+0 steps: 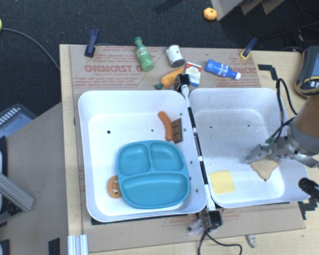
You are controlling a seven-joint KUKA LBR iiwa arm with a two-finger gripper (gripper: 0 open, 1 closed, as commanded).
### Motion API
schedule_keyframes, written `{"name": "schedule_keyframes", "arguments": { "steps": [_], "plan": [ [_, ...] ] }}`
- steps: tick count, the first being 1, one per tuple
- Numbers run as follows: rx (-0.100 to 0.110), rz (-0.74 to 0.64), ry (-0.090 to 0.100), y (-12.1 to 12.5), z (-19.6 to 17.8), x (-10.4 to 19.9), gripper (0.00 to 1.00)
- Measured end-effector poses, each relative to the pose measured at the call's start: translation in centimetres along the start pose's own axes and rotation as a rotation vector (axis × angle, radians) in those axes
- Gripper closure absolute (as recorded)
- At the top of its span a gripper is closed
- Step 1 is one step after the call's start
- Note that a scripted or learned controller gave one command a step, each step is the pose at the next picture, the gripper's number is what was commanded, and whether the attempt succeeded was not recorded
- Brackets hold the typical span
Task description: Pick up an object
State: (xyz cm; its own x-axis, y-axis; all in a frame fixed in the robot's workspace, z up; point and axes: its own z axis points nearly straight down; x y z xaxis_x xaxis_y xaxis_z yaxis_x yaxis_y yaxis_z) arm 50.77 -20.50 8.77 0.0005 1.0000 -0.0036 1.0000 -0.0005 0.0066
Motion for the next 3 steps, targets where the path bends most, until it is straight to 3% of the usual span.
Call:
{"name": "schedule_keyframes", "arguments": {
  "steps": [1,2,3],
  "plan": [
    [-0.004,0.001,-0.003,0.1,-1.0,-0.1,1.00],
    [-0.003,0.001,-0.002,0.1,-1.0,-0.1,0.00],
    [0.005,0.001,0.002,-2.8,-5.1,-1.5,0.00]
  ]
}}
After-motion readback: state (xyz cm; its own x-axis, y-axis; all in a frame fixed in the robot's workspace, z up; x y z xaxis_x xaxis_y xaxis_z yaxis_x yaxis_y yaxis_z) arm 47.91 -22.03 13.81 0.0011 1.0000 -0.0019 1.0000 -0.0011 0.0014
